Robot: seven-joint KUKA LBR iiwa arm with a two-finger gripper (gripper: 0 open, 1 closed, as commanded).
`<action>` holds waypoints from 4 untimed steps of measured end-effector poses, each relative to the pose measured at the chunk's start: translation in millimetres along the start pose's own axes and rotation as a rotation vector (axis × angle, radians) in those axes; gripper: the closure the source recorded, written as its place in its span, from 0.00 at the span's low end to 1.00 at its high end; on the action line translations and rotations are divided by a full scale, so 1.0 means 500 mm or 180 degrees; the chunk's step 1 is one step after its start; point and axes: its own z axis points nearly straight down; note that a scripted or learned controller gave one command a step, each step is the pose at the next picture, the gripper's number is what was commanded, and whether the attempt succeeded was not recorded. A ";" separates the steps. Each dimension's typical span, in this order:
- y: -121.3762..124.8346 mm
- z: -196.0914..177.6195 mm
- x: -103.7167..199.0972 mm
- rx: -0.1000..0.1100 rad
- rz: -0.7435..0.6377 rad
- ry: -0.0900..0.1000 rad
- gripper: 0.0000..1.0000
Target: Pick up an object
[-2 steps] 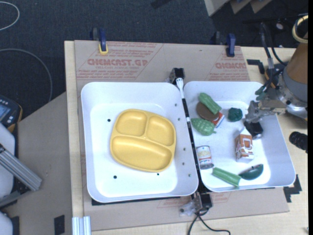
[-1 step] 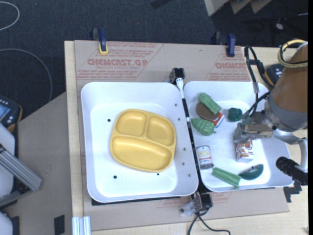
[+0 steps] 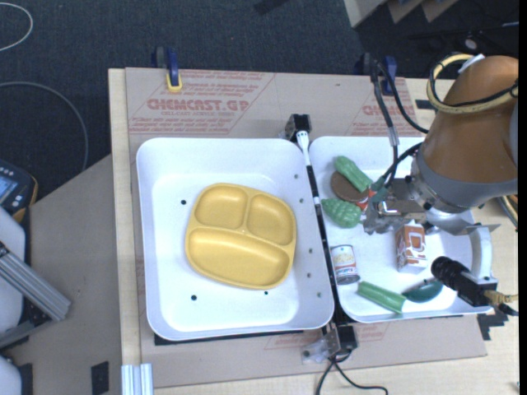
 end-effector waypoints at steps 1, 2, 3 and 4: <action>0.004 -0.250 0.132 -0.0039 -0.0008 0.0008 1.00; 0.002 -0.257 0.123 -0.0001 0.0017 -0.0008 1.00; 0.002 -0.280 0.215 0.0000 0.0007 -0.0002 1.00; 0.003 -0.301 0.210 -0.0007 0.0016 -0.0007 1.00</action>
